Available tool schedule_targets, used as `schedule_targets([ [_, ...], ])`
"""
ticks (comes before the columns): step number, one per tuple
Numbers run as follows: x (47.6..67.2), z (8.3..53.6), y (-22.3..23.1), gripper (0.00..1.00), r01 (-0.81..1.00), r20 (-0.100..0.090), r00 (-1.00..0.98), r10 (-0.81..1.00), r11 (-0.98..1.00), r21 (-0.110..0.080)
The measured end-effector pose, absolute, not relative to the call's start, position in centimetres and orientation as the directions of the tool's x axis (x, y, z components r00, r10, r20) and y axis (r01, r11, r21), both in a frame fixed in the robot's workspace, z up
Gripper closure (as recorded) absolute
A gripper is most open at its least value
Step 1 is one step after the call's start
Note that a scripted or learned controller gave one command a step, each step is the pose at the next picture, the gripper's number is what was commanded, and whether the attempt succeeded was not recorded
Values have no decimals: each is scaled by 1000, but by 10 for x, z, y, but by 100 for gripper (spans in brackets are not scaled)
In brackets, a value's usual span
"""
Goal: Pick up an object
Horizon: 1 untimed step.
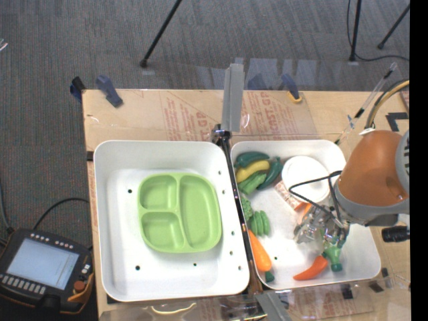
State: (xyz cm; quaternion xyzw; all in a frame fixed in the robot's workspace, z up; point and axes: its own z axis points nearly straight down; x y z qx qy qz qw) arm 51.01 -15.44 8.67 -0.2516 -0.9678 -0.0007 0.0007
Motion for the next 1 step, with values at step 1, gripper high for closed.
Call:
schedule_targets([
  [1, 510, 87, -154, 0, 486, 1, -874, 486, 874, 1],
])
